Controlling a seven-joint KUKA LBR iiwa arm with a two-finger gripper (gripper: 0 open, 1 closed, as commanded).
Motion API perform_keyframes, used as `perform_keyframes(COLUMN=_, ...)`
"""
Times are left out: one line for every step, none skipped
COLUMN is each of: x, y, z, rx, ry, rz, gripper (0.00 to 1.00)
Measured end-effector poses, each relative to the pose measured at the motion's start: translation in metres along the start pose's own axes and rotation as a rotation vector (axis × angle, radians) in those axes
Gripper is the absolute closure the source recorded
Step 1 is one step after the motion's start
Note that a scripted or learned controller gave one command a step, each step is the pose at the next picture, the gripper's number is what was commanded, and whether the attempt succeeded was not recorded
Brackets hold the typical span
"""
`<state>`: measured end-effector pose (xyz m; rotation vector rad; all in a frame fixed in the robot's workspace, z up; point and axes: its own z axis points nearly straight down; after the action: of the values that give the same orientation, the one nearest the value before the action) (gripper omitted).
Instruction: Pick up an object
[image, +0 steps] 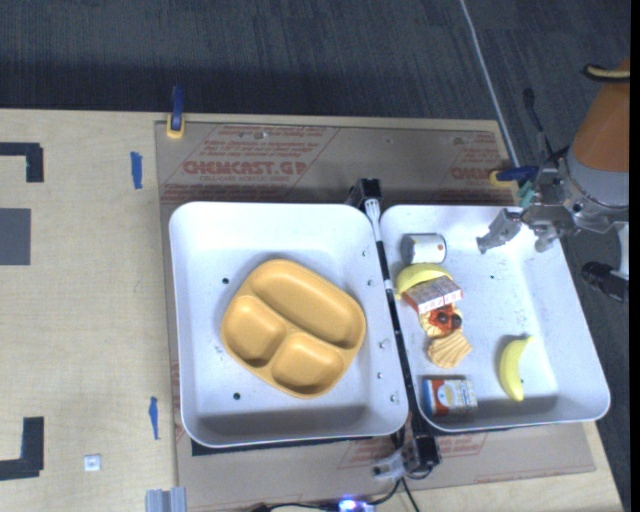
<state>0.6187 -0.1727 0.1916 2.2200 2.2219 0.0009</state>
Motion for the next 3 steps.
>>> perform_keyframes(x=0.025, y=-0.103, z=0.106, rx=0.0, ry=0.0, rz=0.001, gripper=0.0)
perform_keyframes(x=0.066, y=-0.138, z=0.105, rx=-0.003, ry=0.001, rz=0.0, gripper=0.0)
perform_keyframes(x=0.066, y=-0.136, z=0.095, rx=-0.009, ry=-0.002, rz=0.002, gripper=1.0)
